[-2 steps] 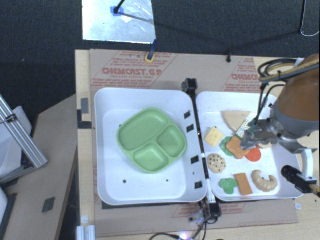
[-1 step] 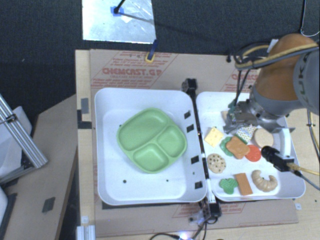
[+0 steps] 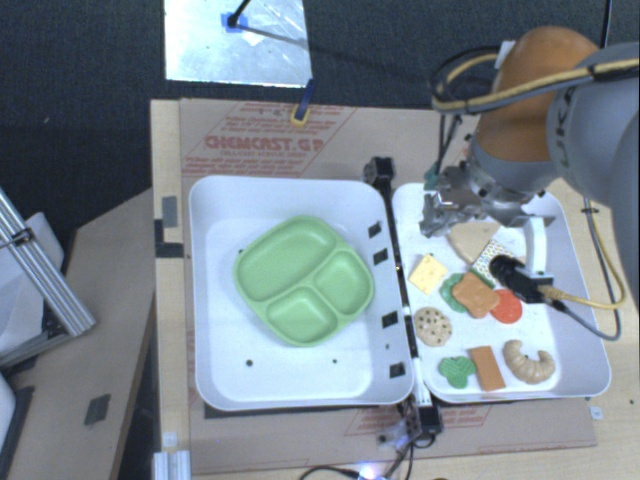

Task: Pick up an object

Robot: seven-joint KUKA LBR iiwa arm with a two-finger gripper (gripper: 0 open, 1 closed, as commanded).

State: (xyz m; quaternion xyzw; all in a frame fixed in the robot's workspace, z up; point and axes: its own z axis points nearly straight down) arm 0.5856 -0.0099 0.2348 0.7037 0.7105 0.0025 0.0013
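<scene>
Glossy green tray (image 3: 304, 280) (three smooth hollows)

Divided plate (image 3: 303, 280) in left bin (image 3: 215, 298); food pieces, perhaps toys, in right bin (image 3: 585, 353).

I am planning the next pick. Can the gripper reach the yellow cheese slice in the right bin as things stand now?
Probably yes. The yellow cheese slice lies flat and uncovered near the divider, with the gripper just above it in the right bin. The cookie lies apart from it.
</scene>
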